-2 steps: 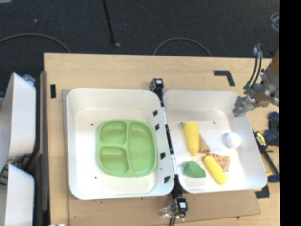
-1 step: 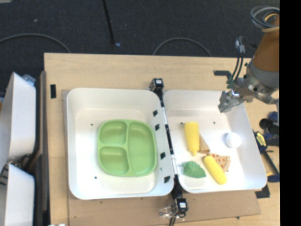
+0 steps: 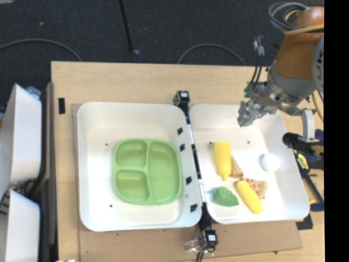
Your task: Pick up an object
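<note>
Even, diffuse light from overhead; scene moderately bright. White bins (image 3: 136,113) near overexposed, walls and floors merging, little surface detail. Soft faint shadows under yellow corn pieces (image 3: 222,158) and green tray (image 3: 147,171). Small white object (image 3: 269,161) at right barely separates from bin floor. Dark floor at top of frame dim, slightly noisy. Overall resolution low, edges soft. Claw (image 3: 246,115) blurred, perhaps motion; finger detail unreadable. Mild sheen on orange band (image 3: 305,18), upper right.
</note>
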`<state>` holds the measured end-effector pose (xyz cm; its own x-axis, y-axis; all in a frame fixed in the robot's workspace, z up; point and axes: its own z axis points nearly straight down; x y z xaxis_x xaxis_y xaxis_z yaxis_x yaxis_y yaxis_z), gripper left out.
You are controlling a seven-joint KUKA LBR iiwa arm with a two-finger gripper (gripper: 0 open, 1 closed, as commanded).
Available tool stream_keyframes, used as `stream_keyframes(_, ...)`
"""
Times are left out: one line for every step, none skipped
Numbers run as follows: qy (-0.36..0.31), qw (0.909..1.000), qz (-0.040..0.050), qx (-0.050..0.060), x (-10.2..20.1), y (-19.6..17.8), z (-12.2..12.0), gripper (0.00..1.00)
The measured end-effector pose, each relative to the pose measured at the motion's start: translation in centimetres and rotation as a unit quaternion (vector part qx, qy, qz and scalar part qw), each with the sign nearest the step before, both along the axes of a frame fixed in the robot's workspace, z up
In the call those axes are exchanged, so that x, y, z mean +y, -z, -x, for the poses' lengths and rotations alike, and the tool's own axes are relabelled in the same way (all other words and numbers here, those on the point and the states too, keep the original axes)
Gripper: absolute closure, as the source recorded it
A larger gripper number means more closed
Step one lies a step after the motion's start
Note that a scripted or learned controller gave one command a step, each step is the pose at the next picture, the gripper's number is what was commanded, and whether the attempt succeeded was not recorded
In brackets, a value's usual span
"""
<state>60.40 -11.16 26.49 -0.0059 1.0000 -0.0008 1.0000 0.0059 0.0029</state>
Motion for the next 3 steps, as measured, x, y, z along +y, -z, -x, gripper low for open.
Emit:
stream_keyframes(0.0, 1.0, -0.0003, 0.0, 5.3, -0.6, -0.7, 1.0)
stream_keyframes(0.0, 1.0, -0.0003, 0.001, 10.5, -0.7, -0.4, 1.0)
stream_keyframes(0.0, 1.0, -0.0004, 0.0, 15.6, -0.8, -1.1, 1.0)
